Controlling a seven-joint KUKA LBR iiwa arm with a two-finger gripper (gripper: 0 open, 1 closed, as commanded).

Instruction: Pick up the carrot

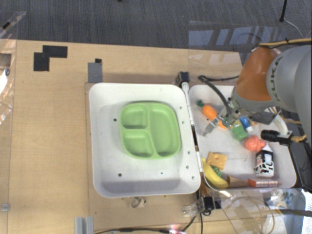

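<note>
The carrot (210, 112) lies just left of the claw (218, 122) (grip state unclear), long axis slanting down-right.

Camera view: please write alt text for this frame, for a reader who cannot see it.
Seen from above, the grey arm's end effector hangs low in the right bin, right beside the carrot. That bin also holds a green bottle, a banana, a cheese wedge and a small milk carton; the left bin holds a green divided plate.
</note>
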